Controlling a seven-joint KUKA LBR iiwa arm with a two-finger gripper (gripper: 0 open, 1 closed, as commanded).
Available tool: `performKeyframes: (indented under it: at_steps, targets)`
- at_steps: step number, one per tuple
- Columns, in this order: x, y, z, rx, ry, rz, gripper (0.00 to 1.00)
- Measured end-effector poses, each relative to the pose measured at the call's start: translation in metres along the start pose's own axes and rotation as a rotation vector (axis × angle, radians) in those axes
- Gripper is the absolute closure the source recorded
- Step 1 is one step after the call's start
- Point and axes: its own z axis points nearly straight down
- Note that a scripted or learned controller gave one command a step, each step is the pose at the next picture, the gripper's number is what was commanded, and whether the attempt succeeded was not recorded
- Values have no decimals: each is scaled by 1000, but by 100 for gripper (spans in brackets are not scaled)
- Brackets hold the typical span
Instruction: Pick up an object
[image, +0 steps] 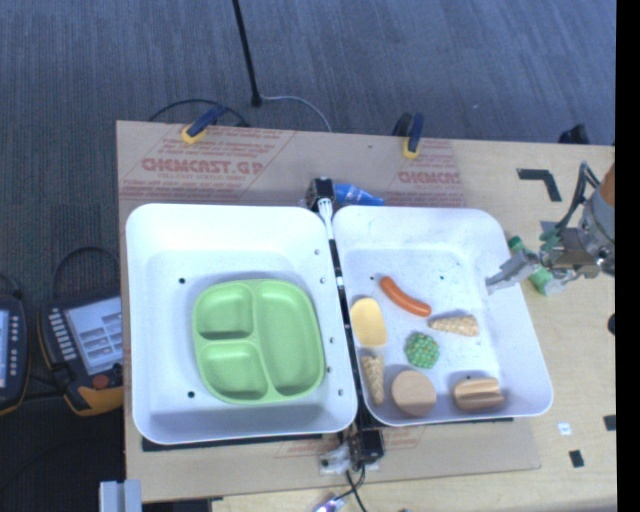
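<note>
Over at the right edge of the right bin (500, 235), just outside its rim: gripper (510, 268) at the end of the grey arm, one grey finger reaching in over the bin wall. Jaw state impossible to tell from this slant; nothing visibly caught between the fingers. Spread across the floor of that bin, all resting and untouched: orange hot dog (405, 296), yellow wedge (368, 322), corn cob (454, 324), green peas cluster (422, 350), pale ribbed piece (373, 378), round tan bun (413, 393), small burger (477, 392). Nearest to the gripper, the corn cob and hot dog, yet well apart from it. Across in the left bin (160, 250), only a green divided plate (260, 338). By this look, barely begun: no object chosen, descent, closing and lift all left to do
</note>
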Motion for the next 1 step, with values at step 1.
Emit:
performKeyframes:
  at_steps: [1]
  targets:
    - [104, 31, 138, 5, 2, 109, 0]
